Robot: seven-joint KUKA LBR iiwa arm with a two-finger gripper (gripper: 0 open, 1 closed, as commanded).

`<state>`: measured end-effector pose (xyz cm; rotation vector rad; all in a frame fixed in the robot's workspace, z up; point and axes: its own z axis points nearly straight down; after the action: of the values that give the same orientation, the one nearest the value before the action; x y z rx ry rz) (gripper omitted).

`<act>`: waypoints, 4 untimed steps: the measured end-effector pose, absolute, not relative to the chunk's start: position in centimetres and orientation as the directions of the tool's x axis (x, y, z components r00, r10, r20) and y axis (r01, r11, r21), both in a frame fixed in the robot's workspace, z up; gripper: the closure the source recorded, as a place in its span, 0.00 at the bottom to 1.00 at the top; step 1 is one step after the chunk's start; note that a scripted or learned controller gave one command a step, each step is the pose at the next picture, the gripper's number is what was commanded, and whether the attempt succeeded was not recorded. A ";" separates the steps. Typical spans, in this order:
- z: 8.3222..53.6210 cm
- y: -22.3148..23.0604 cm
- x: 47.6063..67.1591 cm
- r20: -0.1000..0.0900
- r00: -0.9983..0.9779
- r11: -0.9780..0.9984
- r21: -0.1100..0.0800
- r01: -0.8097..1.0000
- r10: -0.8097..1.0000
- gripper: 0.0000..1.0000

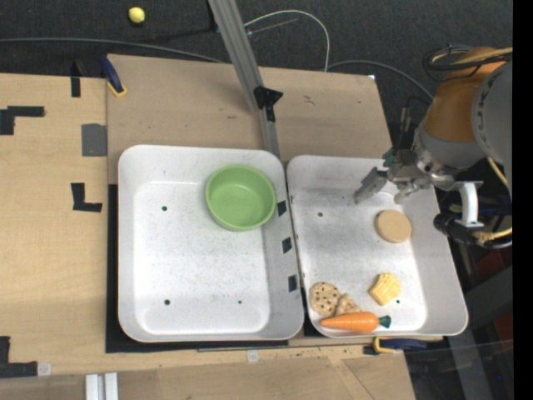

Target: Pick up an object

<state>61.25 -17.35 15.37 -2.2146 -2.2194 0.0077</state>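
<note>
My gripper (385, 192) hangs over the back of the right bin (333, 190), its two grey fingers spread open with nothing between them. Just in front of it, slightly to the right, lies a round tan disc (393, 226) on the bin floor, apart from the fingers. Near the right bin's front sit a yellow chunk (384, 289), a brown cookie (323, 297) and an orange carrot (354, 322) with a green tip. A green bowl (241, 197) stands upright at the back of the left bin (166, 257).
A slanted grey metal pole (241, 48) crosses the back of the bench and ends by the divide between the bins. Cables loop behind the right bin. A small yellow ball (136, 14) lies on the dark floor at the far left.
</note>
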 end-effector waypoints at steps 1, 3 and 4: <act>10.2 -16.3 60.9 0.001 -0.002 0.002 -0.007 1.000 1.000 0.00; 9.8 -16.2 60.9 -0.001 -0.002 0.002 -0.003 1.000 1.000 1.00; 15.6 -17.0 61.4 -0.002 -0.001 0.001 0.004 1.000 1.000 1.00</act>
<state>61.45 -17.00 15.64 -2.2237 -2.2256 -0.0028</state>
